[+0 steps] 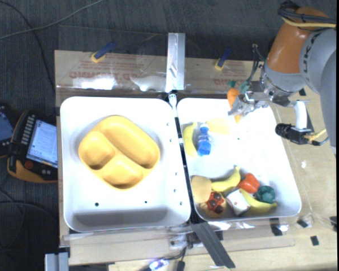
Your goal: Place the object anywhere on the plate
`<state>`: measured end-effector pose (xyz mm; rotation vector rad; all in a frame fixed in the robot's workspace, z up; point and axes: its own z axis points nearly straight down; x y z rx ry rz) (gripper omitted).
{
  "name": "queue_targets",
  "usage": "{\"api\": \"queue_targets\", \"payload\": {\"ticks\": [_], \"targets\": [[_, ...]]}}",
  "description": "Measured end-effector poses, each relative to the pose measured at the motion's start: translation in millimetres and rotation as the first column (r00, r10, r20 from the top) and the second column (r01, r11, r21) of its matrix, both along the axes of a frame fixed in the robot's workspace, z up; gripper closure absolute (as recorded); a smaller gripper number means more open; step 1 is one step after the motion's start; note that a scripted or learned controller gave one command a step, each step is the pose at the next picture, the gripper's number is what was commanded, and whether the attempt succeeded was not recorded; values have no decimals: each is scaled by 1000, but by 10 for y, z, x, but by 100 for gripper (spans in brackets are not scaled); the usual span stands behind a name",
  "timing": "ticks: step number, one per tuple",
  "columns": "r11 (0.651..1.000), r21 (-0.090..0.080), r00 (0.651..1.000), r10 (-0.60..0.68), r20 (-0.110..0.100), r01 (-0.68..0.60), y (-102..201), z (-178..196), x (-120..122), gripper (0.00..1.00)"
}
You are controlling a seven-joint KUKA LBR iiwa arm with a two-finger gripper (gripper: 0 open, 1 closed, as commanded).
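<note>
Toy food (237, 193) crowds the right bin's (282, 157) near corner; far behind, the gripper (241, 101) pinches an orange object (231, 95); yellow plate (119, 151) fills the left bin (73, 208).

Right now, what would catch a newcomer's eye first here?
The big yellow plate sitting in the left bin. Next, the heap of toy food in the right bin's near corner, with a blue bottle farther back. The gripper hangs over that bin's far edge with something orange at it.
</note>
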<state>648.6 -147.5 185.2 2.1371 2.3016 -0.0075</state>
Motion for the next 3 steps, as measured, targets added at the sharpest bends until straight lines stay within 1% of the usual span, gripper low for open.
{"api": "queue_targets", "payload": {"ticks": [1, 2, 3], "targets": [[999, 4, 999, 49, 0, -49, 718, -23, -360, 100], [979, 3, 979, 202, -3, -202, 1322, -26, -478, 100], [871, 6, 871, 491, 1, -491, 1865, -21, -869, 100]]}}
